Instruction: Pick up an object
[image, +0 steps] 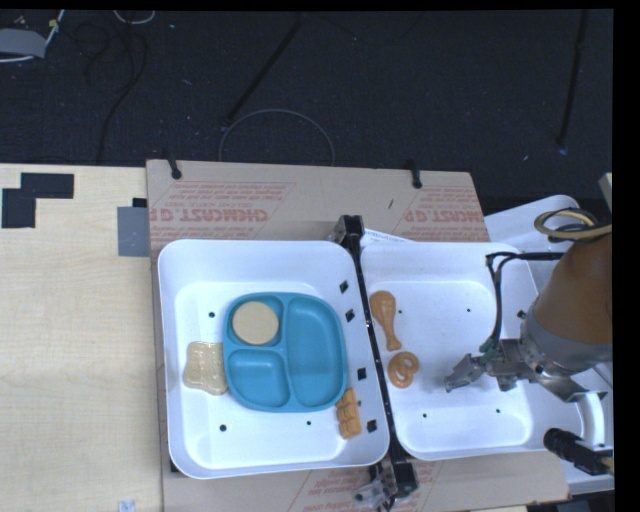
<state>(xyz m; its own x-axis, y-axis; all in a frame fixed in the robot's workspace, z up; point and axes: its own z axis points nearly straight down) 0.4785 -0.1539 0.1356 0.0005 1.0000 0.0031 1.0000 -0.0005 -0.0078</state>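
In the right bin (460, 440) a tan drumstick-shaped toy (383, 318) lies near the left wall. Just below it rests a brown pretzel (403, 369). My gripper (462, 376) hangs low over the right bin's floor, a short way right of the pretzel and apart from it, pointing left. Nothing shows in it. The grey arm with its orange band (585, 300) comes in from the right.
The left bin (190, 270) holds a blue divided tray (300, 350) with a round beige cracker (254, 322) in its upper-left compartment. A pale toast piece (205, 367) lies left of the tray, and a small orange-brown piece (348, 414) sits at its lower right corner. A black divider (365, 340) separates the bins.
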